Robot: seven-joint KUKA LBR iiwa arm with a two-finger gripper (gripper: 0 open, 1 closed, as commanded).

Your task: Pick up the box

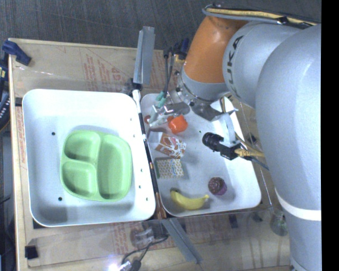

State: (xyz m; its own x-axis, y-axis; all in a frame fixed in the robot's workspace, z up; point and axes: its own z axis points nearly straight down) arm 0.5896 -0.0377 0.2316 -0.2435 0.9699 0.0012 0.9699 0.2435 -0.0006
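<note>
A small red-and-white printed box (170,145) lies in the right bin (246,199), near its left wall. My gripper (157,113) hangs over the bin's far left corner, a little beyond the box and apart from it. An orange ball (178,123) sits between the gripper and the box. The grey arm with its orange band covers the far part of the bin.
A flat patterned square packet (169,167) lies just in front of the box. A banana (189,200) and a dark round donut-like piece (217,186) rest near the front wall. The left bin (39,106) holds a green divided plate (96,165).
</note>
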